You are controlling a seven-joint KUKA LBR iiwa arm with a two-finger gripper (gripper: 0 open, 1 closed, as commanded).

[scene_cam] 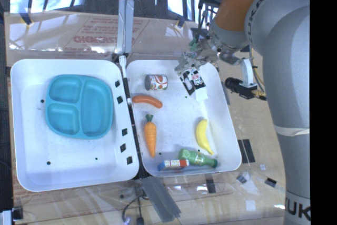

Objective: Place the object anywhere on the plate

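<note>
A blue divided plate [80, 106] lies in the left bin [26, 166]. In the right bin [231, 139] sit a small can [156, 82] on its side, an orange-red sausage [147, 100], a carrot [150, 136], a yellow banana [203, 136], a green bottle [197, 158] and a small red and white tube [172, 164]. My gripper [194, 87] hangs over the right bin's far right part, to the right of the can and above the banana. Nothing shows in its grasp.
The grey arm with its orange band [237, 2] comes in from the right over the right bin's far corner. A raised divider [125, 113] separates the two bins. A black cable and fitting [239, 87] lie just outside the right bin's rim.
</note>
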